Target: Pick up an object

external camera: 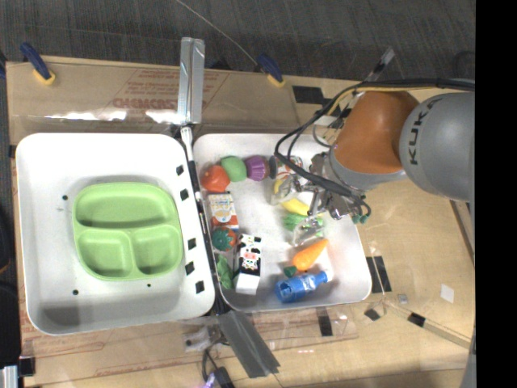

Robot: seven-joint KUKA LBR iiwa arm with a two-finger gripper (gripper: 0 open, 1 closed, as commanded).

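Note:
My gripper (310,215) hangs low in the right half of the right bin (355,275), under the orange wrist band and a tangle of black cables. It sits over a yellow toy (294,206) and some clear wrapping. An orange carrot (309,255) lies just in front of it, and a blue bottle (303,285) lies nearer the front wall. A cow-print carton (249,263) stands left of them. The arm hides what lies directly beneath the gripper.
Along the right bin's left and back sides lie a red tomato (215,178), a green ball (233,167), a purple piece (257,167) and a small juice box (222,211). The left bin (40,217) holds a green divided tray (127,231).

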